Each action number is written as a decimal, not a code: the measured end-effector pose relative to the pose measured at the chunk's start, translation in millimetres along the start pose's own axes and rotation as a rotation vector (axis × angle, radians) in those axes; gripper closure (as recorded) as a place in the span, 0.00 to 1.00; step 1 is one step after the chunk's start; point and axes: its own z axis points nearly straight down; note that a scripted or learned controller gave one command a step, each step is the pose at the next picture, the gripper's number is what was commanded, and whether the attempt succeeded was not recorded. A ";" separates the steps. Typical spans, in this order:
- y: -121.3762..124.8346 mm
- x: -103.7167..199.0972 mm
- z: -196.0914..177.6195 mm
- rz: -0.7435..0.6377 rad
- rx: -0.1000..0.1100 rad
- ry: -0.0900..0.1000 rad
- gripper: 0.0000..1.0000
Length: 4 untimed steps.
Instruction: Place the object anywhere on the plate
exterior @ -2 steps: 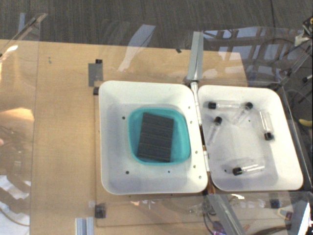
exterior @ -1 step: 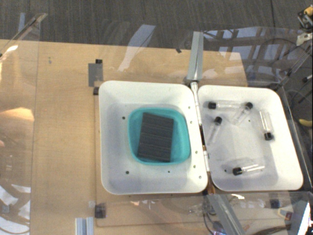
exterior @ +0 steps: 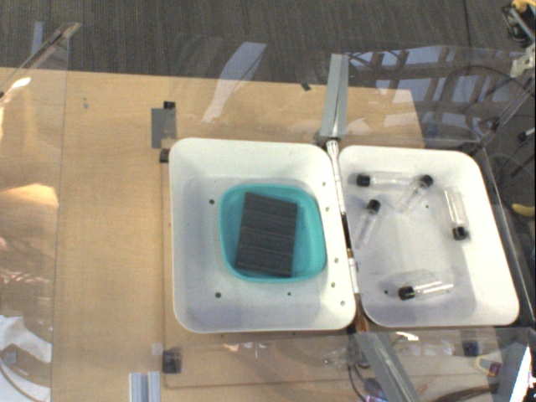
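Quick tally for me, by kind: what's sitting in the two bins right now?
Clear tubes with black caps, right bin: 5, at
Teal plate, left bin: 1
Dark ridged block on the plate: 1
Total: 7

You are looking at a robotics lab test bench: a pale wooden benchtop (exterior: 92, 249) behind clear safety glazing that throws reflections across it, with grey carpet (exterior: 209, 15) at 12 o'clock. Two shallow white bins (exterior: 188, 304) sit clamped side by side at centre, divided by a metal rail (exterior: 335, 99). Clear capped sample tubes (exterior: 419, 290) lie scattered in the bin at 3 o'clock. Aluminium framing and loose cabling (exterior: 377, 383) crowd 5 o'clock.
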 end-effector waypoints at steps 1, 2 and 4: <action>0.0 -1.1 -0.2 0.034 -0.001 0.000 0.00; 0.7 1.7 0.5 0.035 0.000 -0.001 0.00; 0.9 2.4 0.5 0.028 0.001 -0.001 0.00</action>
